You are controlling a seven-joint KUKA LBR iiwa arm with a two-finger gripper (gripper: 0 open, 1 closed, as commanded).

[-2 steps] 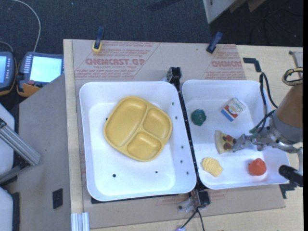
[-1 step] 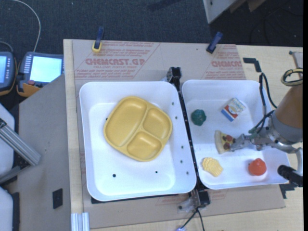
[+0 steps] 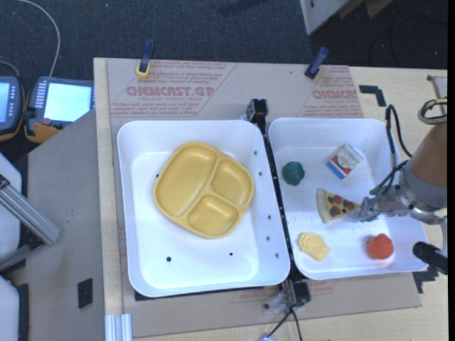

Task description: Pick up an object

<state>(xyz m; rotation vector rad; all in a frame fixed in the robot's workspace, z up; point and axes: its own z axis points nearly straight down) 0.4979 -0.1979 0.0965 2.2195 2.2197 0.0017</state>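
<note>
The left bin fills the middle of the frame and carries a yellow tray with three compartments, lying tilted. Nothing there is at risk, being well apart from the arm.

The right bin sits at centre right and holds every loose piece. The arm enters from the right edge, bent low over this bin, with a cable looping above it. Should it sweep sideways at this height, it could knock the pieces about.

The pizza slice, at right of centre, looks like the piece being tried for. The gripper is down at its right end, touching or nearly so. Whether the fingers are spread or pressed together I cannot tell, nor whether any of the slice lies between them. A flat slice gives little to bite on, so I judge the tips may close above it, or merely shove it leftward.

The red ball, lower right, is just beside the gripper and would likely roll if clipped.

The small carton, upper right in the bin, the yellow piece at lower middle and the green ball near the bin's left wall all lie apart from the gripper and seem safe.
</note>
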